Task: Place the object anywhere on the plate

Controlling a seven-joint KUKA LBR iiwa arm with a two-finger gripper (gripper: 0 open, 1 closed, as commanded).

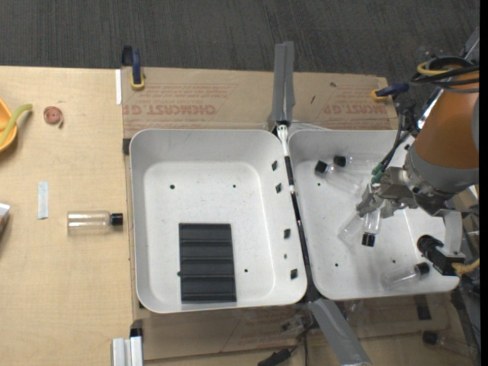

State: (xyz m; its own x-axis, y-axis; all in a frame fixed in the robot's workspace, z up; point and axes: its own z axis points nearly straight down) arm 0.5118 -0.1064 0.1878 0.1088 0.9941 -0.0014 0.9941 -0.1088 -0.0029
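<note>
The claw [372, 208] is hanging over the right bin [335, 280], near its middle, at the end of the grey arm [450, 128] that is reaching in from the view's right. A small clear bottle [369, 229] with a black cap is showing right at the claw's tip, its cap pointing toward the near rim. The view is too blurred there to tell whether the claw is clenched on it or released, or whether the bottle is simply lying on the bin floor beneath. Beyond the claw, toward the far rim of the same bin, two small black caps [329, 164] are lying close together, with their clear bodies hard to make out. On the near side of the claw, toward the near right corner, another clear bottle [402, 276] is lying on its side. Well apart from the claw, across the divide to the view's left, the left bin [152, 204] is holding the black ribbed plate [206, 262], which is lying flat near that bin's near wall with nothing resting on it. Farther still from the claw, outside both bins, a clear capped bottle [93, 219] is lying on the wooden bench [61, 296].
</note>
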